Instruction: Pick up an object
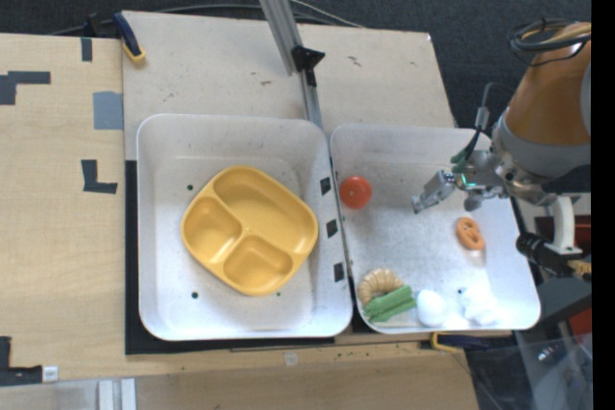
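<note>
On pale bench [58, 168] — white bins [154, 235]

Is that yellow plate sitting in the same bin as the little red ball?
No, the yellow plate lies in the left bin; the red ball is in the right bin.

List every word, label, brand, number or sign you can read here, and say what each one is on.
None: no readable text anywhere in this view.
The yellow plate is plain, with no print on it.
The two white bins bear no lettering.
The dark tape pieces on the wooden board are shapes, not letters.
The orange arm shows no legible brand.
</note>
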Action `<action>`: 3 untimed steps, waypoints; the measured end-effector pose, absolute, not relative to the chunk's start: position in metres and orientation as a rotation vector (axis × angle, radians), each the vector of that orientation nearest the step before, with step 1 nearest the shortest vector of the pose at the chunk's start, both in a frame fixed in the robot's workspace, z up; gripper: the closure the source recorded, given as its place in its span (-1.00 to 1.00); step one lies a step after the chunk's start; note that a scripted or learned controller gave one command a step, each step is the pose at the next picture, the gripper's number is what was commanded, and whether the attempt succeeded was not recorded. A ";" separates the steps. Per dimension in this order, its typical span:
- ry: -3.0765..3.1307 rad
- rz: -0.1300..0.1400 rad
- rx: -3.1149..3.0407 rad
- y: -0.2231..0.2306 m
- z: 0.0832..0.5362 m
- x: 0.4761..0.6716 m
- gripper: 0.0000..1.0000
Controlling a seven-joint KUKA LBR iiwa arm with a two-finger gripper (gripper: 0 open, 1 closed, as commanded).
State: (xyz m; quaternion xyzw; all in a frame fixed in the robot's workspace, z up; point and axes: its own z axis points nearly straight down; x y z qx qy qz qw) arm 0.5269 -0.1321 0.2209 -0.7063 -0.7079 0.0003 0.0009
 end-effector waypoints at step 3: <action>-2.223 0.003 -2.220 -0.133 0.089 0.531 -1.00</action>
